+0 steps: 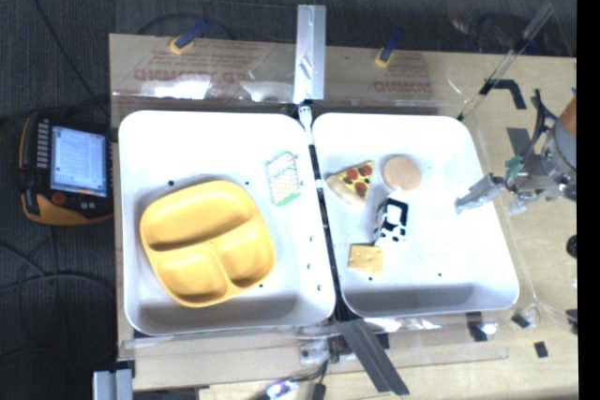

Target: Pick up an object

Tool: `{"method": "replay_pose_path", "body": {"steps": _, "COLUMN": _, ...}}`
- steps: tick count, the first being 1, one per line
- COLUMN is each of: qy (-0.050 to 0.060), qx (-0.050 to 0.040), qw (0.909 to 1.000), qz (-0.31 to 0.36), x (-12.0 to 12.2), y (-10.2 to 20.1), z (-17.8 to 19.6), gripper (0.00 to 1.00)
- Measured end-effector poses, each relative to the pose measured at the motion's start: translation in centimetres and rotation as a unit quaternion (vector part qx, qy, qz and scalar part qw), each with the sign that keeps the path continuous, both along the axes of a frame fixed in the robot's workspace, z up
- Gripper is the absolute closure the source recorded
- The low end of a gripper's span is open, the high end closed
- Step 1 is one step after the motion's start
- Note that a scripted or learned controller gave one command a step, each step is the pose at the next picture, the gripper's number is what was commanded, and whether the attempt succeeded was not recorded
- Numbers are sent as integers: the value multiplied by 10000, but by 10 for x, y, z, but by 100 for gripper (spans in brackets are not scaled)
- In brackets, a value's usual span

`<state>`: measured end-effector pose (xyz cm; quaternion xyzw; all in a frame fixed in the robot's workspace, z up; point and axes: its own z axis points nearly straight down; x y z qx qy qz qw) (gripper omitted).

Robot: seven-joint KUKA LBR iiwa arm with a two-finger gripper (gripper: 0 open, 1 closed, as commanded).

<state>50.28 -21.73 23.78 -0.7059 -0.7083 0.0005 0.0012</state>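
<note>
The right bin [469, 286] holds a pizza-slice toy [354, 180], a round tan cookie [402, 171], a black-and-white object [390, 220] and a yellow square cracker [366, 258]. In the left bin [150, 131] lie a yellow divided plate [206, 241] and a small white-and-green piece [283, 178]. My gripper [473, 195] hangs over the right bin's right edge, well to the right of the cookie and apart from every object. Nothing shows in its grasp.
A metal post [310, 51] stands behind the seam between the bins. A handheld pendant with a lit screen [70, 166] lies left of the bench. A clear sheet with blue and yellow clips [192, 36] covers the back of the bench.
</note>
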Motion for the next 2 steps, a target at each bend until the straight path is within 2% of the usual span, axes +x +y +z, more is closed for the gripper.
{"method": "replay_pose_path", "body": {"steps": 1, "qy": -212, "qx": -65, "qw": 9984, "qz": 519, "x": 34, "y": 56, "z": -120, "gripper": 0}}
{"method": "replay_pose_path", "body": {"steps": 2, "qy": -205, "qx": -60, "qw": 9984, "qz": 521, "x": 34, "y": 56, "z": -121, "gripper": 0}}
